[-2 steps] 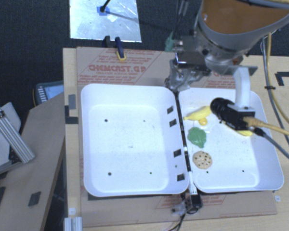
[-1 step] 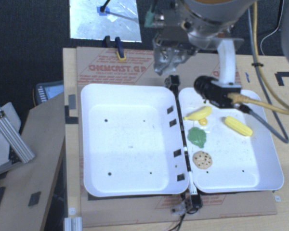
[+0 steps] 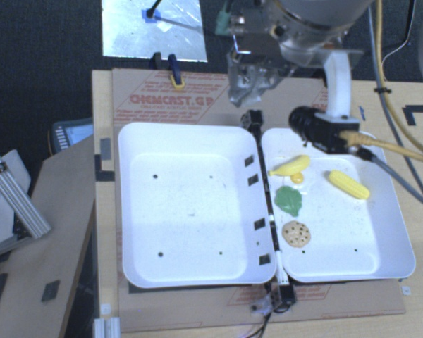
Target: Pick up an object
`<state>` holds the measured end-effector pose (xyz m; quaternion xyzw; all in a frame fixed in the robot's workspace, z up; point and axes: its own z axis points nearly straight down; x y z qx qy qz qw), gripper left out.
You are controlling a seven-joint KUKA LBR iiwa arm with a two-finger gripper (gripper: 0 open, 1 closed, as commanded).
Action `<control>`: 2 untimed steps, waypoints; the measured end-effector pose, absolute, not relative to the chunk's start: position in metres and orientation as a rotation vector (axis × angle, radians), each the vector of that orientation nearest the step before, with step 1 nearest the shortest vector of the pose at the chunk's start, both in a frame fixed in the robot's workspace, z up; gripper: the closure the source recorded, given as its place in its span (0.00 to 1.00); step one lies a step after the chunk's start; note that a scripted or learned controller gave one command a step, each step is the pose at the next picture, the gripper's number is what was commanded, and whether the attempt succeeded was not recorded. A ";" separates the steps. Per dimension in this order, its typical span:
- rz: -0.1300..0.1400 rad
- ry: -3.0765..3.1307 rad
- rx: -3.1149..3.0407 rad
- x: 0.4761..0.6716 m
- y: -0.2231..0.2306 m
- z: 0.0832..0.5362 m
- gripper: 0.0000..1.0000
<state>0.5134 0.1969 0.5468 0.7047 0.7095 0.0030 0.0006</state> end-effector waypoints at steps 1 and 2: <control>0.012 2.232 2.209 0.514 0.197 0.558 1.00; -0.022 2.226 2.225 0.502 0.195 0.405 1.00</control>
